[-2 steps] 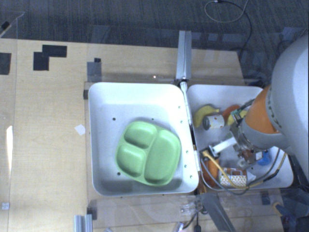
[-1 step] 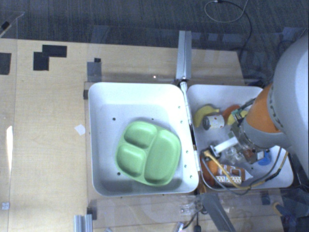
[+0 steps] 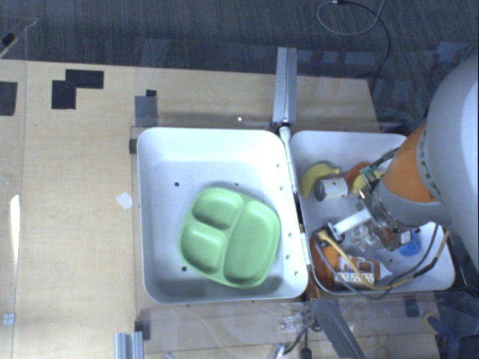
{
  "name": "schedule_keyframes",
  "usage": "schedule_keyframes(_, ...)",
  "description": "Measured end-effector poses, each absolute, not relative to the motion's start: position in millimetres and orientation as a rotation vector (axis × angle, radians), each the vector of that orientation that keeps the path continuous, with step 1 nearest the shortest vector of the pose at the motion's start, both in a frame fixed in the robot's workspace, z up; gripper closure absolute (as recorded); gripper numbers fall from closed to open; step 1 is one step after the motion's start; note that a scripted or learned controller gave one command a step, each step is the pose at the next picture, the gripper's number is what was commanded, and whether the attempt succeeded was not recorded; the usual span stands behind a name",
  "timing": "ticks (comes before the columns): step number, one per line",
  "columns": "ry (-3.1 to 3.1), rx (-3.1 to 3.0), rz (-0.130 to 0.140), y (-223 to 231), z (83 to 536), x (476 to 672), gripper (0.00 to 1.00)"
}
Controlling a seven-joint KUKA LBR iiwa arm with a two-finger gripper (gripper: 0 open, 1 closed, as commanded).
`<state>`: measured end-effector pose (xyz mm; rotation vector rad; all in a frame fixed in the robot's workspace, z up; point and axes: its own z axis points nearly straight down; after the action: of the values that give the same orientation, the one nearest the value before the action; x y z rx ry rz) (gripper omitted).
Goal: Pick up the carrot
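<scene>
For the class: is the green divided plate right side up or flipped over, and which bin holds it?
Right side up: the green plate shows its three hollow compartments facing upward, lying in the left bin.
</scene>
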<state>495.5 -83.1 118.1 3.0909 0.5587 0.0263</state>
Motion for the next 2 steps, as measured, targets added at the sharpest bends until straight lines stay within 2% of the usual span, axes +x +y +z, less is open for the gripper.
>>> schedule_keyframes(1,0.346,3.121,0.003,-105.8,211.3,561.4,1.0)
schedule_keyframes(2,0.481,3.104,0.001,-64.3,228.5,535.5,1.0)
